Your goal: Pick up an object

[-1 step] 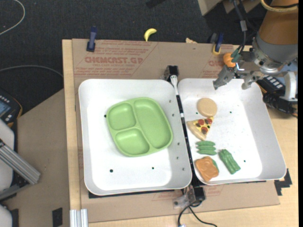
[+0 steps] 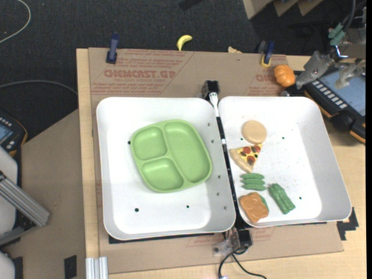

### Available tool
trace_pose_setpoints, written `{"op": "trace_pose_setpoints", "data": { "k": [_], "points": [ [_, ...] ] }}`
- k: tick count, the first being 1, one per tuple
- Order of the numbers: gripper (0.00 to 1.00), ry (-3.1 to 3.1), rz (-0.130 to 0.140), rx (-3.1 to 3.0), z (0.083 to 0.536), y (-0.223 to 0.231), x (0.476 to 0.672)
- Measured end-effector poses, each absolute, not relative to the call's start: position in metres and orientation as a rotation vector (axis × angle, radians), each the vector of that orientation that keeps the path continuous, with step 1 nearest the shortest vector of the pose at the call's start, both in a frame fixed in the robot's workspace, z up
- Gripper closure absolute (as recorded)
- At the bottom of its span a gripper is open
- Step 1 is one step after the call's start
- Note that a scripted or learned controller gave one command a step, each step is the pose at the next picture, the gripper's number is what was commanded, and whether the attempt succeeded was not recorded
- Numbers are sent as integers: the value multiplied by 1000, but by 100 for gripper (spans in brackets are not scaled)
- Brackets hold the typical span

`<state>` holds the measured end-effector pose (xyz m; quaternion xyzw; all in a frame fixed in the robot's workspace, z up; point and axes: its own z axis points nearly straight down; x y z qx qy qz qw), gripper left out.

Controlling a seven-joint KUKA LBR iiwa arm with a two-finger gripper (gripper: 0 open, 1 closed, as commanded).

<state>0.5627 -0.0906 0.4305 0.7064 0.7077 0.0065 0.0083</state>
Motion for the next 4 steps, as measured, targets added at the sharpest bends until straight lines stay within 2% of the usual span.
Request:
{"op": "trace_pose_setpoints", "data": {
  "k": [1, 2, 3, 4],
  "points": [
    [100, 2219, 5, 2215, 430, -90, 564],
    [100, 2219, 19, 2208, 537, -51, 512],
    [100, 2229, -17, 2232, 394, -42, 477],
    [100, 2219, 15, 2211, 489, -17, 480]
  ]
}}
